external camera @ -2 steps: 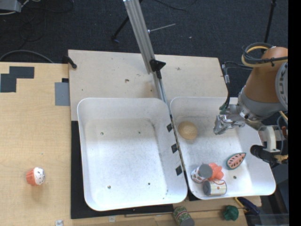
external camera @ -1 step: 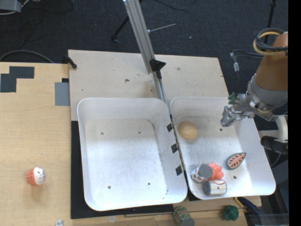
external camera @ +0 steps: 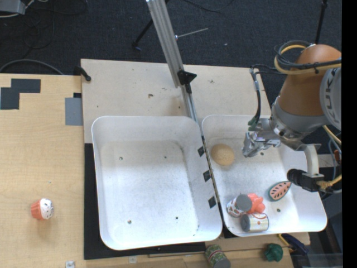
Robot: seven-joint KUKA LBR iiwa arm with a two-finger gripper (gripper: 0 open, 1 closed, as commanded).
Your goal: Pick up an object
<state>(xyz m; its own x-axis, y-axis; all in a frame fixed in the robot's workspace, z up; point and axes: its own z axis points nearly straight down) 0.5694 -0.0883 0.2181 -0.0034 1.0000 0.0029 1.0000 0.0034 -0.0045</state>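
Nearest us, a can [external camera: 254, 222] is lying at the right bin's [external camera: 312, 219] front edge; our gripper [external camera: 254, 146] is hovering beside a ball [external camera: 223, 154], fingers' state unclear.

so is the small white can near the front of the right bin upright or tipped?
Tipped. The small white can lies on its side in the right white bin, its dark round end facing left, beside an orange object.
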